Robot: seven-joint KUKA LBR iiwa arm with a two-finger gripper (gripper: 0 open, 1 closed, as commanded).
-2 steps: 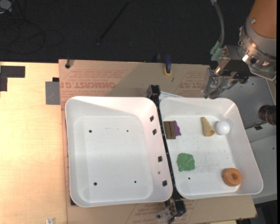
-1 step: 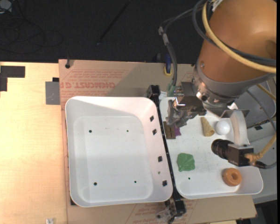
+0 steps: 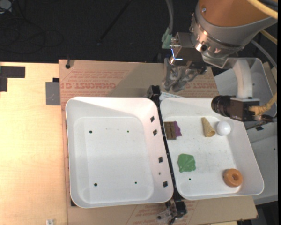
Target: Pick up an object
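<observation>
The right bin (image 3: 253,170) holds several small objects: a brown and purple block (image 3: 172,130) near its left wall, a green lump (image 3: 186,163) below it, a tan cone (image 3: 208,127), a white ball (image 3: 223,128) and an orange ring (image 3: 233,177) at the front right. My gripper (image 3: 177,83) hangs above the far left corner of the right bin, well above the objects, with nothing visibly between its fingers.
The left bin (image 3: 79,149) stands beside the right one, both on a cardboard sheet (image 3: 107,81). A black cylindrical device (image 3: 230,108) juts over the right bin's far right edge. The wooden bench (image 3: 23,144) extends to the left.
</observation>
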